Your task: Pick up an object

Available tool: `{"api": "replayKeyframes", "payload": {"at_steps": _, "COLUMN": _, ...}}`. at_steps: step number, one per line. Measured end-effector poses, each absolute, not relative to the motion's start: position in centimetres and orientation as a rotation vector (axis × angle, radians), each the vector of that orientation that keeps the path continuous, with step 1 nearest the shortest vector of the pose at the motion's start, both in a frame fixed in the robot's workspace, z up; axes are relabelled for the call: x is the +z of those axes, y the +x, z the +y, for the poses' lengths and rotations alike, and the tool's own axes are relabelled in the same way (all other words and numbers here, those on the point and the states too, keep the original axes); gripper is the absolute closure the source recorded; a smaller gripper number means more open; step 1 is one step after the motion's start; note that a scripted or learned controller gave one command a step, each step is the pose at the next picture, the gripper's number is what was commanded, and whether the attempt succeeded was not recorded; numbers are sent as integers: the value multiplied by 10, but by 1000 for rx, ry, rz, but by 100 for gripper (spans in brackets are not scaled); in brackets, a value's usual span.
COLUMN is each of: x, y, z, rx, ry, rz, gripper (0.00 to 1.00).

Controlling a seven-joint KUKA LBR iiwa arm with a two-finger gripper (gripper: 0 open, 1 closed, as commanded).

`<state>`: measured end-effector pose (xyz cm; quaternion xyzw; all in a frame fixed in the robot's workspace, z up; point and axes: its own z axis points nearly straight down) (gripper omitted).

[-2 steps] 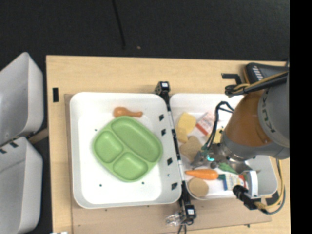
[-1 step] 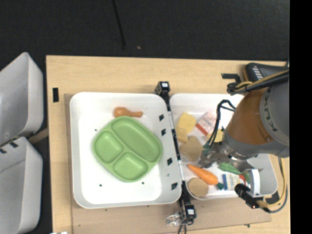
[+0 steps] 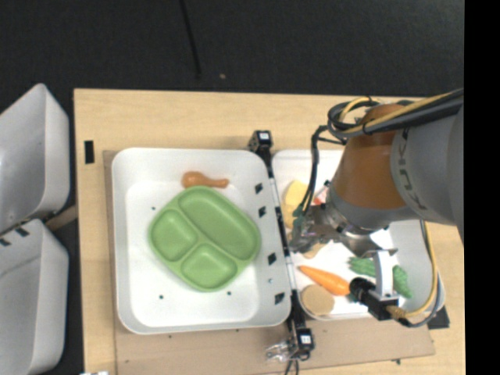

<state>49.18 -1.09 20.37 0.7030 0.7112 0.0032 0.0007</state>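
Pale wood forms the bench, smooth and flat, on which 2 shallow white plastic bins with rounded corners are set side by side. Nearest the camera, at the front of the right bin, a round tan disc is seen lying flat close to the dividing wall. Just behind it a tapered orange carrot is laid, its point turned toward the divider. Beside the carrot, to the right, a knobbly green leafy piece is partly covered by a white and black fitting on the arm.

Further back, the gripper is lowered into the right bin near the divider, above the carrot; its dark metal parts are blurred together, and whether anything is grasped cannot be told. A soft yellow lump is found just behind it. The arm is shown as a thick grey cylinder with a glossy orange band, looped with black cables.

In the left bin, a matte green plate with rounded edges is divided into 3 compartments. Beyond it, a small orange-brown drumstick shape is placed near the back wall.
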Motion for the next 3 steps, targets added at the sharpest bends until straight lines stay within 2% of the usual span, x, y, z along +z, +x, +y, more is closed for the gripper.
{"api": "replayKeyframes", "payload": {"at_steps": 1, "x": 269, "y": 491, "z": 96, "rx": 9, "ry": 2205, "rz": 2238, "gripper": 100}}
{"api": "replayKeyframes", "payload": {"at_steps": 2, "x": 544, "y": 499, "z": 93, "rx": 19, "ry": 2210, "rz": 2218, "gripper": 100}}
{"api": "replayKeyframes", "payload": {"at_steps": 3, "x": 458, "y": 490, "z": 63, "rx": -16, "ry": 2227, "rz": 2220, "gripper": 100}}
